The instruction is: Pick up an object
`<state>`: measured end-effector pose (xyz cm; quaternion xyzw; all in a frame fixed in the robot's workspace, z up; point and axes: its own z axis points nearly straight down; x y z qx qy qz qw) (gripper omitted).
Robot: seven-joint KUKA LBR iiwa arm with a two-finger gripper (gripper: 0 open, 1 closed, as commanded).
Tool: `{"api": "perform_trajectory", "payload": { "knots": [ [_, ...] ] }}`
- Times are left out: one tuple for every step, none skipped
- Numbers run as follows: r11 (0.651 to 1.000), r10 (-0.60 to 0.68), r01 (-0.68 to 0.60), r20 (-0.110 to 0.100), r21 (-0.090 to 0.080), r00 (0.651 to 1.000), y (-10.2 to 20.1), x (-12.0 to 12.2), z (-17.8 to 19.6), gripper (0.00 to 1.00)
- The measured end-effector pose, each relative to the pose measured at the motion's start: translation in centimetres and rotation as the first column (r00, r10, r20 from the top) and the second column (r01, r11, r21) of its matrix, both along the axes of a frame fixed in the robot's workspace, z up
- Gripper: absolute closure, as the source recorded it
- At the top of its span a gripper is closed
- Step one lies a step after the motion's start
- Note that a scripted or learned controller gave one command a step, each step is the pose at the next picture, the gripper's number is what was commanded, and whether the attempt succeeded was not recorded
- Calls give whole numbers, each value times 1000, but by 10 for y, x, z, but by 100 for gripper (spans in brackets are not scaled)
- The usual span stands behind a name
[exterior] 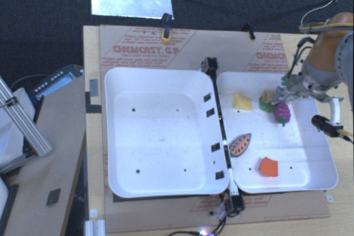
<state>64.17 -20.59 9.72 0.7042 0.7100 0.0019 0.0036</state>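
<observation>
Claw [283, 94] hangs low in the right bin [315, 177], near its back right part, at the end of the grey arm [327, 61] that comes in from the right. I cannot tell what the claw is doing with its grip. A purple toy grape bunch [282, 112] sits right under the claw tip, and a small yellow-green toy [266, 99] is just beside it on the left. A yellow wedge [241, 101] lies a bit further left. Nearer the front, a watermelon slice toy [240, 145] lies close to the middle wall, and an orange block [269, 167] sits near the front rim. The left bin [160, 124] stands beside it on the tabletop [144, 47].
</observation>
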Motion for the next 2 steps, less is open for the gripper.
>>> {"api": "perform_trajectory", "payload": {
  "knots": [
    [1000, -8, 8, -13, 4, 1000, 14, -77, -14, 100],
    [1000, -10, 10, -11, 4, 1000, 25, -159, 24, 100]
  ]
}}
